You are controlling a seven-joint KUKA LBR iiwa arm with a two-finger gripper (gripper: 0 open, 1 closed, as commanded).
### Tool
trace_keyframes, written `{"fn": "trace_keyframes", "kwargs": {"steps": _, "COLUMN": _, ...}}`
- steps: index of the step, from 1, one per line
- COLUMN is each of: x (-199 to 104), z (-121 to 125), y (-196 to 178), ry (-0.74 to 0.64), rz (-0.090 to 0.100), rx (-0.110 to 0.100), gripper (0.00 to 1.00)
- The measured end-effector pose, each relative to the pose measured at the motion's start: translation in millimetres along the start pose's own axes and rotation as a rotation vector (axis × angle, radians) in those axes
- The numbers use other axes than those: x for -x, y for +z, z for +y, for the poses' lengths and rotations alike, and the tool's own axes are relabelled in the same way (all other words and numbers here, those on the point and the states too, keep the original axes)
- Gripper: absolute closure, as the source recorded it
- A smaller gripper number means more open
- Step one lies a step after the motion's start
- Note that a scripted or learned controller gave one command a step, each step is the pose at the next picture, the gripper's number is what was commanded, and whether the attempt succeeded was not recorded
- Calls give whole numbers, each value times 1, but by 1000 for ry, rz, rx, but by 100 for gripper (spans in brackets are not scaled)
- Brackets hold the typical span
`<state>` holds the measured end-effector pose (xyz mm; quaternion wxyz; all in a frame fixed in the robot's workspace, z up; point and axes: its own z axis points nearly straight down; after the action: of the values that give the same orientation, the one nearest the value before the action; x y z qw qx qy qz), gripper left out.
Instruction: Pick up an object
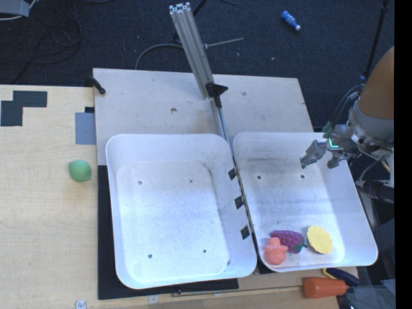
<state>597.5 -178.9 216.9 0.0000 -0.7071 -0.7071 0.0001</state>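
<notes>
Bins sit side by side on the table (pixel 161 95), seen from above at a slant. The left bin (pixel 122 172) has only dark specks on its white floor. The right bin (pixel 351 198) holds three small toys gathered near its front edge: a purple grape bunch (pixel 288 239), an orange-pink piece (pixel 275 252) touching the grapes on their left front side, and a yellow rounded piece (pixel 319 239) just beside the grapes on the right, apart from the orange-pink one. The rest of that bin's floor is bare and smudged grey.

The end effector (pixel 322 154) hangs over the back right part of the right bin, well apart from the three toys. Its two fingers are spread, one pointing left toward the bin's middle and the other nearer the wrist, with nothing between them. The arm (pixel 376 102) reaches in from the right, its orange band above the grey wrist.

A metal rail (pixel 193 50) runs at a slant from the back of the table toward the seam between the bins. A green ball (pixel 80 170) lies on the wooden surface left of the left bin. An orange object (pixel 325 287) lies just in front of the right bin. A small blue object (pixel 291 20) rests on the dark floor behind the table.
</notes>
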Motion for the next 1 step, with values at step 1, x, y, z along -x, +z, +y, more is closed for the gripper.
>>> {"fn": "trace_keyframes", "kwargs": {"steps": 1, "x": 0, "z": 0, "y": 0, "ry": 0, "rz": 0, "rx": 0, "gripper": 0}}
